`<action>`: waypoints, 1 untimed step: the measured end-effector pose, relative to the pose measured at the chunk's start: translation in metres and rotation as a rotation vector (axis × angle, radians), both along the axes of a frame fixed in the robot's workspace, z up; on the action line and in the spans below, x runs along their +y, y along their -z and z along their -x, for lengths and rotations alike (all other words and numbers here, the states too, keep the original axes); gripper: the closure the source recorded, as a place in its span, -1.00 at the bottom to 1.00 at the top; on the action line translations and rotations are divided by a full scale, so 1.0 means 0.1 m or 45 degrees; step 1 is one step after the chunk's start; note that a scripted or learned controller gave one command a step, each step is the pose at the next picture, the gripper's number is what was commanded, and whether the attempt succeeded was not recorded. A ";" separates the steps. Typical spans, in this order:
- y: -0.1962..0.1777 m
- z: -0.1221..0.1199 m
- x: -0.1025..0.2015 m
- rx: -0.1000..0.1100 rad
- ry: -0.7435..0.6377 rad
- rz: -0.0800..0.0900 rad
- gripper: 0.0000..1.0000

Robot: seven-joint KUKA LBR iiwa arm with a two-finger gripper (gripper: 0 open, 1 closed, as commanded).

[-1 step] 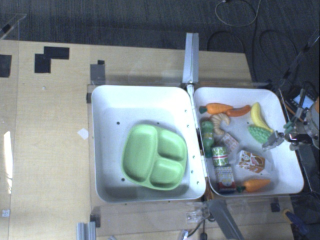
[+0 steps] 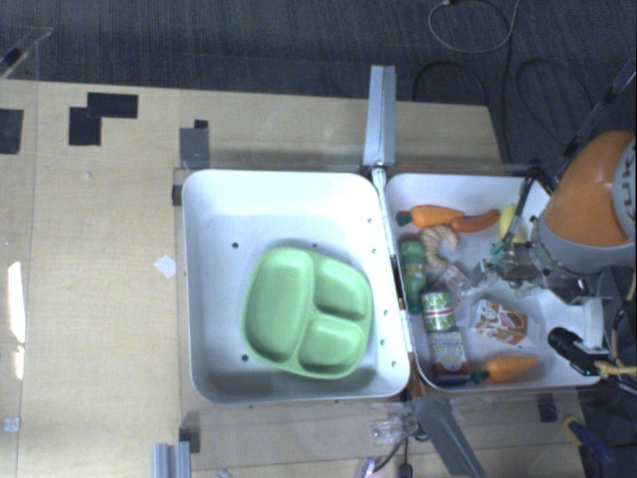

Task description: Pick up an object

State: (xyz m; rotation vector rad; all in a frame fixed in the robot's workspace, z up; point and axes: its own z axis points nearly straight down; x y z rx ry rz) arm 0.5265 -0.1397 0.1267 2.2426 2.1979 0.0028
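My gripper (image 2: 513, 257) hung at right of frame over the right bin (image 2: 468, 189); whether it was parted, I couldn't tell. The green can (image 2: 436, 311) lay lower centre, near. A straight, centred descent seemed best.

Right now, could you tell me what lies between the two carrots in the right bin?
In the camera view, between the upper carrot and the lower carrot lie a green-labelled can and a brown-and-white packet.
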 end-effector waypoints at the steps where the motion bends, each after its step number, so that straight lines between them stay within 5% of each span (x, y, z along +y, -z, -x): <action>1: 0.32 -0.48 -0.06 -0.022 0.082 0.001 -1.00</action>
